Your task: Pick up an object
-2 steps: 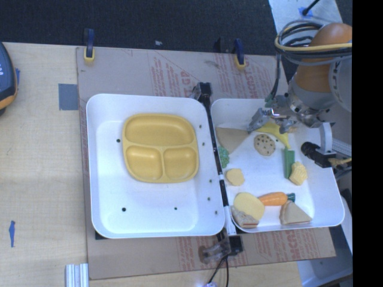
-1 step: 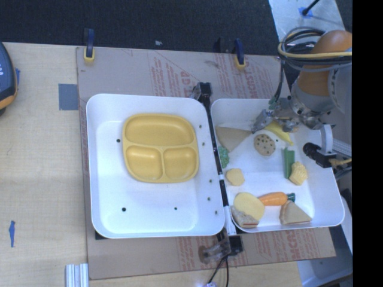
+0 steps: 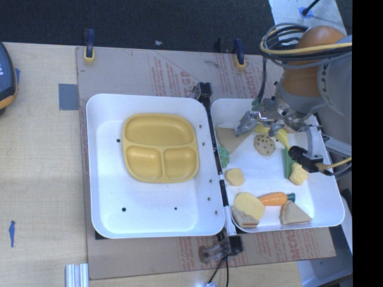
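Note:
My gripper [image 3: 256, 123] hangs low over the far part of the right bin [image 3: 333, 191], reaching in from the right. Just under and beside it lie a speckled toy cookie [image 3: 264, 143], a small yellow piece [image 3: 281, 137] and a tan wedge [image 3: 227, 139]. Further forward in the same bin are a corn cob [image 3: 297, 173] with a dark end, a carrot [image 3: 274, 198], a round yellow bun [image 3: 248, 208], a bread slice [image 3: 294, 214], a small yellow disc [image 3: 234, 176] and a green piece [image 3: 223, 156]. The view does not show anything lifted.
The left bin [image 3: 99, 160] holds a yellow divided plate [image 3: 160, 146]. A black divider with clips [image 3: 214, 160] runs between the bins. The arm's orange band and cables [image 3: 305, 46] loom over the right bin's far corner. Bare wooden bench [image 3: 36, 178] lies to the left.

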`<state>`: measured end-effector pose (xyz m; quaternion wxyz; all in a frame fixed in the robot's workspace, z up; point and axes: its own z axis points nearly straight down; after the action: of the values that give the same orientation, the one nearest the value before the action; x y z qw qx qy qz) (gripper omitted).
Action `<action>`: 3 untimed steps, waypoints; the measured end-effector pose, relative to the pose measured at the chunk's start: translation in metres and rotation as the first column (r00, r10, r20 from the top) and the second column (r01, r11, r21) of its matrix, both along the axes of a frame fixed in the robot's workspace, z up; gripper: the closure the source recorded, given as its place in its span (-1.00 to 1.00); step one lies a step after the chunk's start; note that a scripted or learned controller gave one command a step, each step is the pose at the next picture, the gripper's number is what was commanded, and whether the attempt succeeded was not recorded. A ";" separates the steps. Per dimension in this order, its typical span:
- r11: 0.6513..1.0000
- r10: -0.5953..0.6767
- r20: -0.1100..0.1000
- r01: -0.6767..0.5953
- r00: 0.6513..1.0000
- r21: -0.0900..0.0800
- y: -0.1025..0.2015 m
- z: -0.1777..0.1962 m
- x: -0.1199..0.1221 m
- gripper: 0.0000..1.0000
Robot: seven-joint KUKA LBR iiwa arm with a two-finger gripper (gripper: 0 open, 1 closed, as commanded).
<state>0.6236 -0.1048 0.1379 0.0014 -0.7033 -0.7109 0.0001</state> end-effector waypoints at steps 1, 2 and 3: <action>1.000 -0.012 0.002 0.012 1.000 -0.006 -0.073 -0.019 0.032 -1.00; 1.000 -0.002 0.006 0.003 1.000 -0.008 -0.027 -0.029 0.032 -1.00; 1.000 -0.002 0.018 0.003 1.000 -0.014 0.008 -0.036 0.038 -1.00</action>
<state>0.6620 -0.0965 0.1018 -0.0101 -0.7042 -0.7100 -0.0014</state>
